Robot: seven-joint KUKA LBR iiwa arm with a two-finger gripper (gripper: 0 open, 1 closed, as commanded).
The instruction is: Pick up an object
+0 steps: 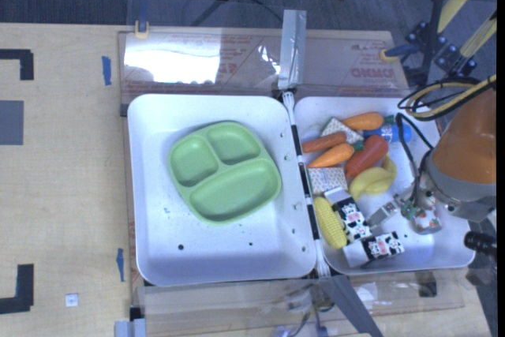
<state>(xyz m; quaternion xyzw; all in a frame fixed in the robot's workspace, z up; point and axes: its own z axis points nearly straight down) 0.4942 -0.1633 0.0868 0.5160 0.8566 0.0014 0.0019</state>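
Over the right bin my arm hangs low, its orange band filling the edge of the camera view, and the pincer sits just above the bin floor near the right wall. I cannot tell from this slant how the pincer stands, so I will not guess. Nothing appears gripped.

The things worth picking are crowded into the left half of that bin: two carrots, a red pepper, a yellow banana-like piece, a corn cob, and two black-and-white cartons lying nearest the pincer. A green divided plate rests alone in the left bin on the worktop.

I judge this to be the approach stage, with no grasp made. Next I would call for a short shift leftward toward the nearer carton, a squared descent over it, then a close and a lift to check the hold.
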